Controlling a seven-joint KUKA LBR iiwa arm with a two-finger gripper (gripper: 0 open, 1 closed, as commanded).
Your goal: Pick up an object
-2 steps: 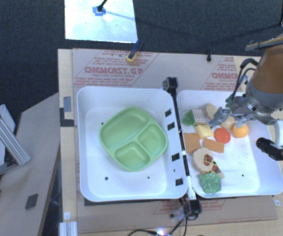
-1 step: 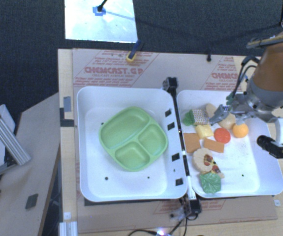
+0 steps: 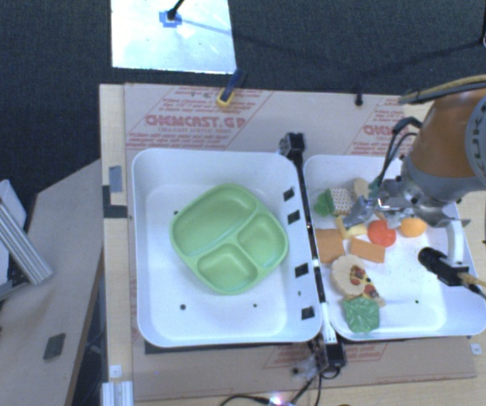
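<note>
1. Toy food (image 3: 368, 248) lies piled in the right bin (image 3: 445, 315): red ball (image 3: 381, 233), orange ball (image 3: 412, 226), green lump (image 3: 361, 314).
2. Hand (image 3: 376, 205) hangs over the pile; whether it is apart or together cannot be told.
3. Green plate (image 3: 228, 238) sits in the left bin (image 3: 162, 311).

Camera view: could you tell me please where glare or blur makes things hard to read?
Camera view: the white sheet at the top is washed out by glare; the bins are bright but readable; the gripper is small and soft among the toy food; the green tray is sharp.
</note>
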